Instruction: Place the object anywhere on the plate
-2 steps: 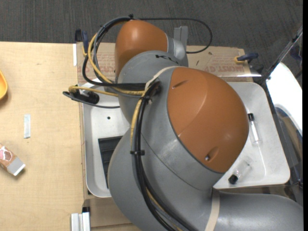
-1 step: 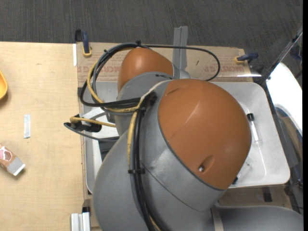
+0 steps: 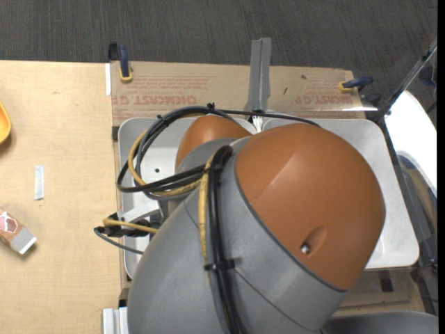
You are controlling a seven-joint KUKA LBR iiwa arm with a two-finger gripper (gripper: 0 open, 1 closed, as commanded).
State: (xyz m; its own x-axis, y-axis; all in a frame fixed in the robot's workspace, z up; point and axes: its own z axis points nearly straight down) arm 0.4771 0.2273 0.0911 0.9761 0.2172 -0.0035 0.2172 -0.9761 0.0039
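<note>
— Cardboard (image 3: pixel 208 89) lies flat behind the two white bins, and it carries faint red print. Can you read it?

— Partly. The lettering is upside down from this angle and washed out; on the left half it looks like "CHEMZT", but I would not swear to every letter. The same red marks repeat on the right half, too pale to read.

— Any other labels?

— A small packet (image 3: pixel 14 232) lies at the left edge of the desk (image 3: pixel 62 131), with a red and white wrapper; its print is too small to make out. Near it lies a short pale strip (image 3: pixel 39 183), blank as far as I can see. Something orange (image 3: pixel 3 125) is cut off at the far left edge.

— And the arm?

— The arm (image 3: pixel 278 242) covers most of both bins: grey casing, with a big orange dome in the middle and a second orange part (image 3: pixel 205 138) farther in, over the left bin (image 3: pixel 149 152). Black and yellow cables (image 3: pixel 160 183) loop out over that bin's left side. A corner of the right bin (image 3: pixel 389 207) shows beyond the dome.

— The pincer?

— Hidden beneath the arm, so I cannot tell how it stands or whether it has anything.

— The object and the plate?

— I cannot tell where either is; the arm covers the bins' floors. Two clamps, a blue one (image 3: pixel 119 61) and one at the right (image 3: pixel 354 84), pin the cardboard's back edge, and a grey post (image 3: pixel 260 75) stands between them.
</note>
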